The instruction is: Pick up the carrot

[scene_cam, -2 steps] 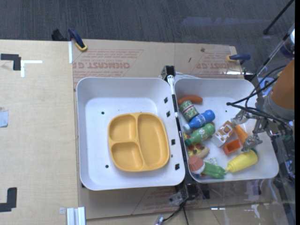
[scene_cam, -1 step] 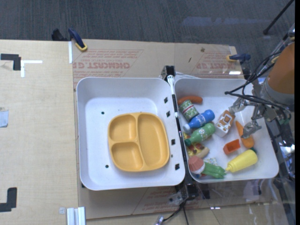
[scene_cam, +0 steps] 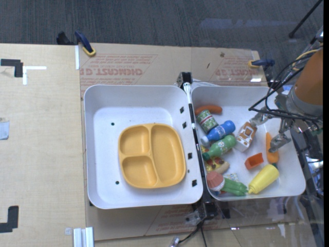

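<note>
Right bin crowded on its left, more open toward the right wall

The carrot [scene_cam: 270, 147] lay near the right bin's [scene_cam: 241, 93] right wall — an orange block [scene_cam: 254, 161] and a yellow bottle [scene_cam: 263, 179] sat just below it, a small carton [scene_cam: 247, 135] to its left — while bare floor stayed open above it.

a robotics lab or test cell is indicated. two shallow white bins [scene_cam: 92, 153] are set side by side on a flat sheet of printed cardboard [scene_cam: 128, 66], which is held at its far corners by blue clamps [scene_cam: 85, 43]. black brackets [scene_cam: 13, 67] are fixed to the plywood bench [scene_cam: 36, 153] near its left edge. dark carpet [scene_cam: 164, 9] is seen beyond the bench's far edge, and loose black cables [scene_cam: 277, 86] are strung over the right bin, which is filled with toy food [scene_cam: 221, 145].
</note>
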You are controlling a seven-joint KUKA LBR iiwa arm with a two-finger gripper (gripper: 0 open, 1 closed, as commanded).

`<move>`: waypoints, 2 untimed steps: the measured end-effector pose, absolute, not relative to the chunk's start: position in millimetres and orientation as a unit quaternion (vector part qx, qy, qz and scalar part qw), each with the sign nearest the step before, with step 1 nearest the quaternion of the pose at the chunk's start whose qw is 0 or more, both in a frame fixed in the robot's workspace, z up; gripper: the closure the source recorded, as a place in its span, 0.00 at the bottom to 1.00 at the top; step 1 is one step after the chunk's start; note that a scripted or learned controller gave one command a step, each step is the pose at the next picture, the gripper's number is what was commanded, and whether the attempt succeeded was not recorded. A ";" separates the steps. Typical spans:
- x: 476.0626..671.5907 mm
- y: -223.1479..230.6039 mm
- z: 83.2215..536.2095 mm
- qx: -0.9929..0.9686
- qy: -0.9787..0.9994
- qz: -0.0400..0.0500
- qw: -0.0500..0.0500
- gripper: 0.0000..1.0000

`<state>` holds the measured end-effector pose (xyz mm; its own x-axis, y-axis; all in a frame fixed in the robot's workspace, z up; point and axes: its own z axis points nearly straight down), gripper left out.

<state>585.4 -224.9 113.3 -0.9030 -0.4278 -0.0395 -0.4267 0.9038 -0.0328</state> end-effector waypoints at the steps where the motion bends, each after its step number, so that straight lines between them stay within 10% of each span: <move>1: 572.8 -221.5 114.8 -0.279 0.960 -0.013 0.026 0.00; 2: 568.4 -216.8 115.6 -0.452 0.891 -0.015 0.026 0.00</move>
